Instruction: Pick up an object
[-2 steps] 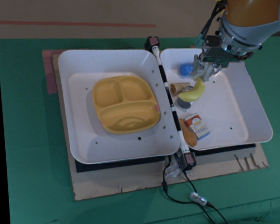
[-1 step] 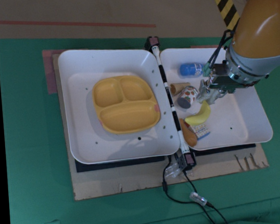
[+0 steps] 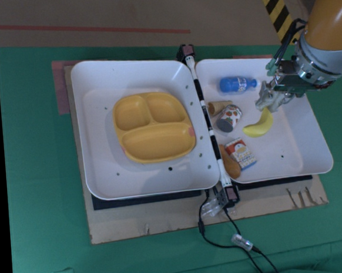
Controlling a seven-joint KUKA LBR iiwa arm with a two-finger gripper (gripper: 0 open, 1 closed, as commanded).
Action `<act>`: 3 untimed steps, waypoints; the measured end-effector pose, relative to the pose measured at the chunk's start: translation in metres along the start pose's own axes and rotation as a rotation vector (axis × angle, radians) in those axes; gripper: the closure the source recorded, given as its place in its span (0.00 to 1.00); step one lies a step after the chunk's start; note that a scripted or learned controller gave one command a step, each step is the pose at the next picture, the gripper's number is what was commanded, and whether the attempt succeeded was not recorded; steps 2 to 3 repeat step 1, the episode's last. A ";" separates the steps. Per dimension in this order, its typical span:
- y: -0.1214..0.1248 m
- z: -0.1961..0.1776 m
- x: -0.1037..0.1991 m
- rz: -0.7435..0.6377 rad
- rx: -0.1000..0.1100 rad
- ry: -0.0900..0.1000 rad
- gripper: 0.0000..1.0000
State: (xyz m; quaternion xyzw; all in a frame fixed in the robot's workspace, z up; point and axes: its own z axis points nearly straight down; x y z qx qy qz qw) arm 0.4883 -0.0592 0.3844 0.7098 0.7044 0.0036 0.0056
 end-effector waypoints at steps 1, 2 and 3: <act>0.007 -0.016 0.044 -0.001 0.001 0.002 1.00; 0.007 -0.016 0.044 -0.001 0.001 0.002 1.00; 0.007 -0.016 0.044 -0.001 0.001 0.002 1.00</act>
